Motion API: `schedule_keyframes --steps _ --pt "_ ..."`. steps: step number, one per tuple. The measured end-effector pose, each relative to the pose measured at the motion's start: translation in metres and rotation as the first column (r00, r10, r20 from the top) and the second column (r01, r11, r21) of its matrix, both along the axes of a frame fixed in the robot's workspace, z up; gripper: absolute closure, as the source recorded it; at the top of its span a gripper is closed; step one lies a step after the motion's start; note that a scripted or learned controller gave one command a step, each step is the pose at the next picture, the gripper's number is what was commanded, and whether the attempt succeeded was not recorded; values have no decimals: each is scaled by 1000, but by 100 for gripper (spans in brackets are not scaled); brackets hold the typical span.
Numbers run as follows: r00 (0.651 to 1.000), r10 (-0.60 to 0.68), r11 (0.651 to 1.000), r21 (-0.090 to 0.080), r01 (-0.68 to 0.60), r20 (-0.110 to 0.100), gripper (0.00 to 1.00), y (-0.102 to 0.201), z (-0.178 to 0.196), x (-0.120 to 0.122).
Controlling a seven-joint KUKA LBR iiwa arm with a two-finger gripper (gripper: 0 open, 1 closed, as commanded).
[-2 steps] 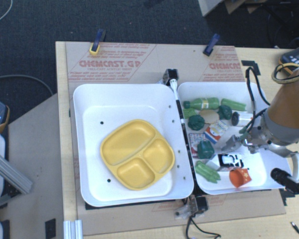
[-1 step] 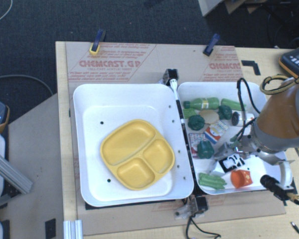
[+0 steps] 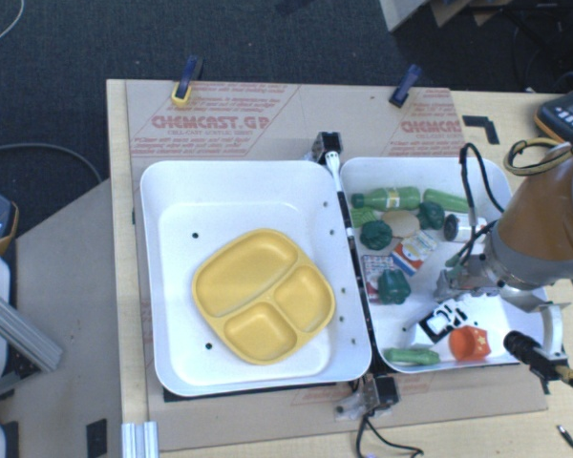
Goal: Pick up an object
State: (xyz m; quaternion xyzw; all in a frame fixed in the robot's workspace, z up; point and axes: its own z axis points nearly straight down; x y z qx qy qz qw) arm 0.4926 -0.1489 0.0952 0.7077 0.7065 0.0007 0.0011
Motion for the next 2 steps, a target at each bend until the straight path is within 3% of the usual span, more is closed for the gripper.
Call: schedule_keyframes --steps 2 --pt "1000 3 1000 -2 -3 4 100 -3 98 10"
